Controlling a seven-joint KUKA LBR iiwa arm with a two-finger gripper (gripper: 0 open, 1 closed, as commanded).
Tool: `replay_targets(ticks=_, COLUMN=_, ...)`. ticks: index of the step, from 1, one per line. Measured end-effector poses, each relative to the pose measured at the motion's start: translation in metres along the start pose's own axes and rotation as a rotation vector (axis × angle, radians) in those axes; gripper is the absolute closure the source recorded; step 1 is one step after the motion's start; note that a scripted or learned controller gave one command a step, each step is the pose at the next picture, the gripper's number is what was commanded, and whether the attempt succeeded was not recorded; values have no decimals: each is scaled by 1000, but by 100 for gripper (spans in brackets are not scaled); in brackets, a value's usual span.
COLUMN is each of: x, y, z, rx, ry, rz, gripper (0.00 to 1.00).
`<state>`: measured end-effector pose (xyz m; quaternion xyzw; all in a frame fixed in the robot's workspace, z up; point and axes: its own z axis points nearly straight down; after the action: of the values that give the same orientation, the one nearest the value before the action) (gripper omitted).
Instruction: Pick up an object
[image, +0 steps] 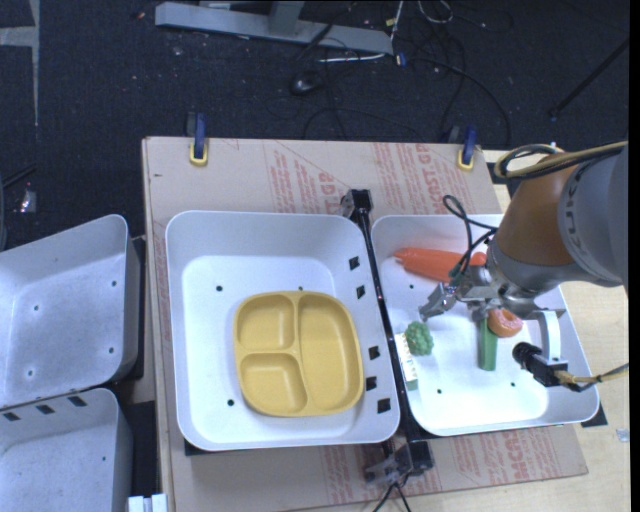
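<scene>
In the right bin (470, 415) lie an orange carrot (428, 262) at the back, a green broccoli piece (419, 339) near the divider, and a green cylinder (487, 347) with a small orange-red piece (504, 322) at its top end. My gripper (438, 303) hangs low over the right bin, just in front of the carrot and a little above and to the right of the broccoli. I see nothing held in it. The grey arm with its orange band (530, 225) covers the bin's back right part.
The left bin (200, 270) holds a yellow divided plate (298, 353). A black divider (378, 300) runs between the bins. Blue-and-yellow clamps (198, 140) grip the board's far edge. Grey trays (60, 300) sit off the bench at the left.
</scene>
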<state>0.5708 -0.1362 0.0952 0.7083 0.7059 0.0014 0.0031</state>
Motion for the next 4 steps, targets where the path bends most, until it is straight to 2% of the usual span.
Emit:
replay_targets(ticks=1, x=0, y=0, z=3, rx=5, ry=2, rz=-2, gripper=0)
replay_targets(ticks=2, x=0, y=1, z=-7, rx=5, ry=2, rz=-2, gripper=100)
replay_targets(ticks=3, x=8, y=2, z=-53, rx=2, ry=2, rz=-6, gripper=100)
replay_targets(ticks=4, x=-2, y=3, z=-110, rx=2, ry=1, rz=-5, gripper=100)
